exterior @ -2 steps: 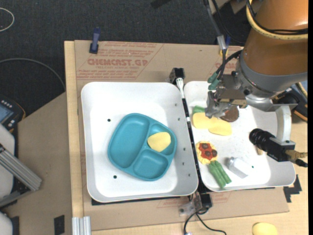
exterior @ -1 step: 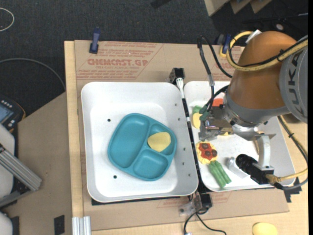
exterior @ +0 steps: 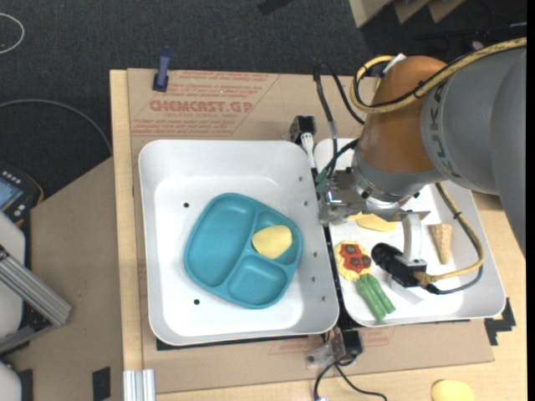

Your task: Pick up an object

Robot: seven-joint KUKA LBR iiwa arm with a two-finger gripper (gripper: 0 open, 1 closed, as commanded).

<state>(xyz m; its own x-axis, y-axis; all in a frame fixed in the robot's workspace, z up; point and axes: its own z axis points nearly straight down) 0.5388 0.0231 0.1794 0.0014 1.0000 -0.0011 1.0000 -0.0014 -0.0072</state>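
Note:
The right bin (exterior: 478, 297) holds a yellow slice with red spots (exterior: 353, 259), a green stick-shaped piece (exterior: 374, 296), a flat yellow piece (exterior: 376, 221) and a tan cone (exterior: 441, 241). My gripper (exterior: 336, 200) hangs low under the orange-banded wrist at the right bin's left wall, just above the yellow slice; the wrist hides most of it. In the left bin (exterior: 159, 224) lies a teal divided plate (exterior: 219, 253) with a pale yellow lump (exterior: 272, 241) in its right compartment.
The bins sit on a cardboard sheet (exterior: 209, 107) with a small blue item (exterior: 161, 69) at its far edge. Cables run along the gap between the bins. Another yellow object (exterior: 451, 389) lies off the bench at bottom right.

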